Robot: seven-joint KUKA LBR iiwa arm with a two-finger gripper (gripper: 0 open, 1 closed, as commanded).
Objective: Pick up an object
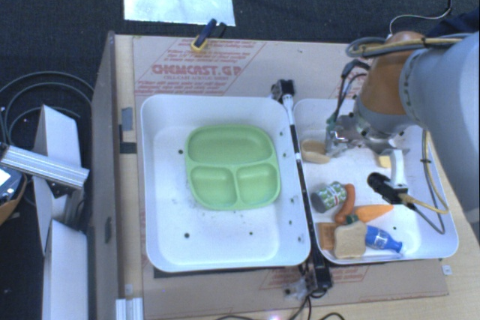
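My gripper (337, 142) hangs over the upper left part of the right bin (435, 236), with the grey arm and its orange band reaching in from the right. Just left of the gripper lies a beige oval piece (314, 155), close to it or touching it. Lower in the same bin are a small green can (328, 197), a red-orange sausage shape (347, 204), an orange carrot (373, 212), a tan bread-like block (348, 240) and a blue bottle (383, 240). A small yellowish piece (384, 160) sits partly hidden under the wrist.
The left bin (161, 183) holds a green divided plate (232, 165). A raised divider (297, 168) separates the two bins. The bench board (199, 67) stretches behind them, and cables and boxes sit on the floor at the left.
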